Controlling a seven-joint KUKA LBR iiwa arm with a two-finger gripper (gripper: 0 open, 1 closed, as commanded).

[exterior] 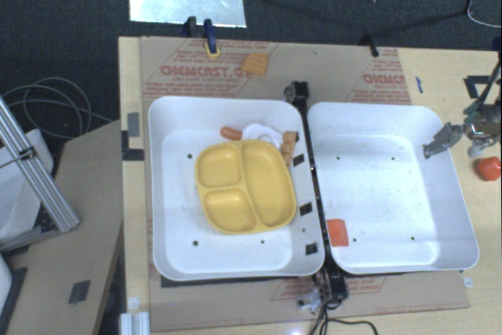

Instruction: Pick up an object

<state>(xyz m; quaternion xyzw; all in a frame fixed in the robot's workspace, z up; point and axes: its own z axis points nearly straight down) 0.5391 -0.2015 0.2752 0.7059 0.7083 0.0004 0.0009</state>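
Camera view, from above at a slant: two white bins sit side by side on the bench. The left bin [169,169] holds a yellow tray [245,186] with three compartments, lying flat near the bin's centre. Behind the tray's far edge lie a small orange sausage-shaped piece [231,133], a white object [263,134] partly hidden by the tray, and a brown block [289,145] close to the bin's right wall. The right bin [392,192] holds one orange block [336,231] in its near left corner, just beside the divider between the bins. The gripper [449,136] is at the right bin's right rim, above its far right part, well apart from every object. Whether its fingers are spread or closed cannot be told; nothing shows between them. A tan block [255,63] lies on the bench behind the left bin.
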